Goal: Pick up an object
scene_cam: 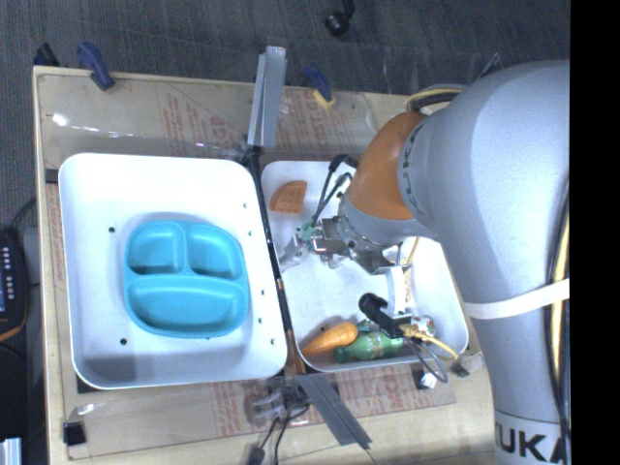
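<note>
Camera view: the pickable items sit in the right shallow white bin (315, 298). An orange plastic carrot (329, 336) lies at the near edge, its thick end touching a green bottle-shaped plastic item (373, 347) beside it. A flat tan toast-like slice (288, 197) lies in the far left corner, well apart from both. The gripper (316, 241) hangs over the bin's middle, between slice and carrot; you can't tell if it's open or closed, and nothing visibly in it. The left shallow white bin (87, 260) holds a blue three-compartment plastic tray (184, 277). The grey arm (504, 192) reads "UKA" at its base. Red bench print is unreadable.
</note>
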Tool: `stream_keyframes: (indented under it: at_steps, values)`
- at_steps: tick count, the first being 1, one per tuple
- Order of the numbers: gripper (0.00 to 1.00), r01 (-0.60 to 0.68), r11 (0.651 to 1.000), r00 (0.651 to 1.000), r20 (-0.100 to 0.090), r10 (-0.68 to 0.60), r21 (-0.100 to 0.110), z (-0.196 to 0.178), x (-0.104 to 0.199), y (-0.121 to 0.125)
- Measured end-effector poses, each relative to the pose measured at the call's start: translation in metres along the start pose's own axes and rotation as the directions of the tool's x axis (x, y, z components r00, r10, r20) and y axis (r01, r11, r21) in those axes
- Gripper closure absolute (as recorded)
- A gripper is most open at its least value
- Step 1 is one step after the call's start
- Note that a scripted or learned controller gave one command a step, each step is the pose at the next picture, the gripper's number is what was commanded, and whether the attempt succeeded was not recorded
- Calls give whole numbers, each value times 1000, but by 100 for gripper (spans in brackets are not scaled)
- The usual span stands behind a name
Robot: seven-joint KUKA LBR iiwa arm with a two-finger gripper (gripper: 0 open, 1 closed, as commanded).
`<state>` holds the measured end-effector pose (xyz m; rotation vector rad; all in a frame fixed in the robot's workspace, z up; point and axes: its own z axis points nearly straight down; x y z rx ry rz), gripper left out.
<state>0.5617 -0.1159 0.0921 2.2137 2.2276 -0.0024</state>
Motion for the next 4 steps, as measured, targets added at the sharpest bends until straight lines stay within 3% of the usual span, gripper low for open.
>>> stream_keyframes:
  at_steps: [2,3,4]
  values:
    - [0,5,1000,1000,-3,-5,2,0,-12,95]
    - [100,15,1000,1000,-4,-15,4,-10,-9,96]
    - [0,16,1000,1000,-4,-16,5,-10,-9,96]
